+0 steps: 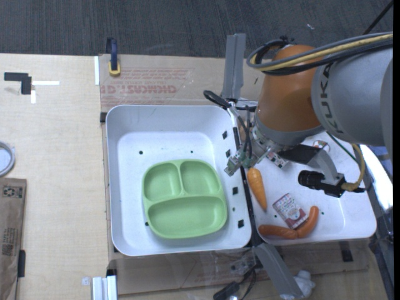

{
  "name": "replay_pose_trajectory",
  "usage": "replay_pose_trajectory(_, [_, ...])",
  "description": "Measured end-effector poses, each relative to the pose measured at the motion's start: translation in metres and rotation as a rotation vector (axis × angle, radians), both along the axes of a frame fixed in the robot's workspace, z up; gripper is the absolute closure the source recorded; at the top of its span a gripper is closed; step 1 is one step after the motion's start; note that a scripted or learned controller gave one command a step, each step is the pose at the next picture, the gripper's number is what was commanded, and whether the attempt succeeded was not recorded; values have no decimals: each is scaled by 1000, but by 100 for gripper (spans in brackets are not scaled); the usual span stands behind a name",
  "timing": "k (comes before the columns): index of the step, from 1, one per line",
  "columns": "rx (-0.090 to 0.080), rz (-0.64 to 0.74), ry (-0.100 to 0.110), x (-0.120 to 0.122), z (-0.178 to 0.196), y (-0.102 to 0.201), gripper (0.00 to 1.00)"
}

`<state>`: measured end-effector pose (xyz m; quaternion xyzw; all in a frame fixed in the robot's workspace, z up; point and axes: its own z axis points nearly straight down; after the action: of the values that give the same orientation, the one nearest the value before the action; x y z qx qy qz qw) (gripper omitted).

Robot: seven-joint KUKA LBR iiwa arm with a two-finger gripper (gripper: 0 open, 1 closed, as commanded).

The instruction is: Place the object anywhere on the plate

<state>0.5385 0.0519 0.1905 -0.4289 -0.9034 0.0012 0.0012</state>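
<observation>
Carrot (257, 189), the orange one nearest the plate, lies in the right bin (359, 227) hard against the wall shared with the left bin. Its long axis runs nearly up and down my view, leaning slightly, with the thick end up near the claw and the narrow tip pointing down toward the near edge of the counter (50, 167).

I see the claw (240, 161) just above the carrot's upper end, over the divide between the two bins, but the grey arm (350, 74) with its orange band covers most of it, so I cannot tell how it is set, and I see nothing gripped in it.

In the left bin (125, 167) sits the green plate (185, 199), a three-compartment tray with two small sections at the far side and one wide section at the near side. It lies flat in the bin's near half, well apart from the carrot, with the bin walls between them.

Also in the right bin I make out a small red-and-white packet (288, 207) and two reddish sausages (294, 227) touching near the front wall.
</observation>
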Motion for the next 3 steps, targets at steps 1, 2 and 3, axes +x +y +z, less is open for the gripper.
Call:
replay_pose_trajectory(1, [-1,54,-4,12,20,-85,100])
replay_pose_trajectory(2, [1,319,-1,-6,11,-16,100])
replay_pose_trajectory(3, [1,245,-2,1,1,-58,100])
